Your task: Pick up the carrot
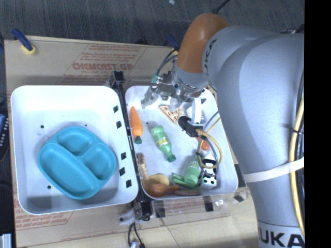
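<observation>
Pick not yet made: small orange plastic carrot (136, 124) lying ungripped along left wall of right-hand shallow white bin (226, 159), two-finger gripper (166, 98) hovering just beyond carrot's far end, jaw opening impossible to tell, descent and grasp remaining.
</observation>
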Controlling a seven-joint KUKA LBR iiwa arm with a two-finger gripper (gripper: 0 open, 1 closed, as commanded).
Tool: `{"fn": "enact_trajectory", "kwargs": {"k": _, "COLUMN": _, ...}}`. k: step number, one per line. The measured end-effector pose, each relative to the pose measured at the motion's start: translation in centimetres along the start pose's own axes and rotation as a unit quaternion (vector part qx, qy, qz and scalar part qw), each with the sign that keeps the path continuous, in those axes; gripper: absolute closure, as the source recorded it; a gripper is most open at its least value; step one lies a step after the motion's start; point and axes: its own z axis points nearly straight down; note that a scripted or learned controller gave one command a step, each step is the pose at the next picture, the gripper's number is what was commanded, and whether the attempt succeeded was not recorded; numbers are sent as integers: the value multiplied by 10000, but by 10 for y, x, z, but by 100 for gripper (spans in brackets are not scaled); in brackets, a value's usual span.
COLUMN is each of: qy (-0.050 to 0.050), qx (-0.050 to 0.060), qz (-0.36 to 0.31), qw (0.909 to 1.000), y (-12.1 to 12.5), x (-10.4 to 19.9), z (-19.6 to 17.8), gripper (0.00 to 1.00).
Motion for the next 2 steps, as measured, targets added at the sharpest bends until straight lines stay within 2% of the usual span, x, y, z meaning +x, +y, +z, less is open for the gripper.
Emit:
{"fn": "enact_trajectory", "kwargs": {"k": 1, "qy": 4, "qx": -5, "qz": 635, "qw": 9980, "y": 1, "x": -1, "z": 49, "gripper": 0}}
{"fn": "enact_trajectory", "kwargs": {"k": 2, "qy": 19, "qx": -54, "qz": 1926, "qw": 9813, "y": -16, "x": 73, "z": -56, "gripper": 0}}
